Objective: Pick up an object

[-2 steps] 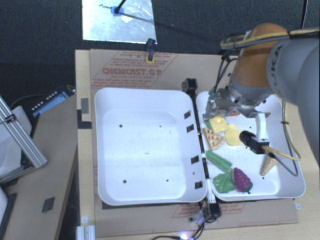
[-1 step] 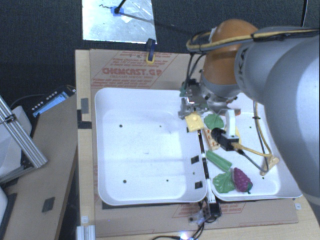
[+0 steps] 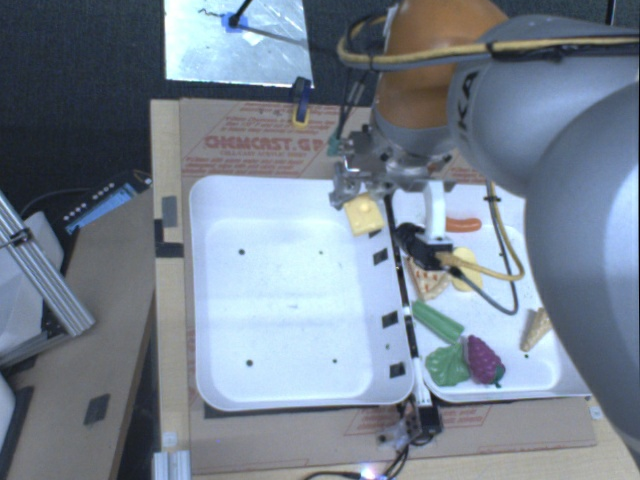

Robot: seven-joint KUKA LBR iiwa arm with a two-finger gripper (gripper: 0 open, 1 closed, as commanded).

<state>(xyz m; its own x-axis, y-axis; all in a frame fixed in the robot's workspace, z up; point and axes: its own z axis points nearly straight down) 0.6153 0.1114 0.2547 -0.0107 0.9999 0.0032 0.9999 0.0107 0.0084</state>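
Note:
My gripper (image 3: 355,199) hangs over the right edge of the left white bin (image 3: 280,298), close to the divider between the bins. A small yellow block (image 3: 366,218), like a wedge of cheese, sits tilted between its fingers, and the gripper is shut on it. The block looks lifted just above the bin floor. The grey arm with its orange band comes in from the upper right and hides much of the right bin (image 3: 520,378).
In the right bin lie an orange sausage (image 3: 463,225), a pizza slice (image 3: 430,284), a pale yellow piece (image 3: 467,267), a green cucumber (image 3: 437,321), a green leaf (image 3: 447,366), purple grapes (image 3: 484,359) and a cone (image 3: 535,330).

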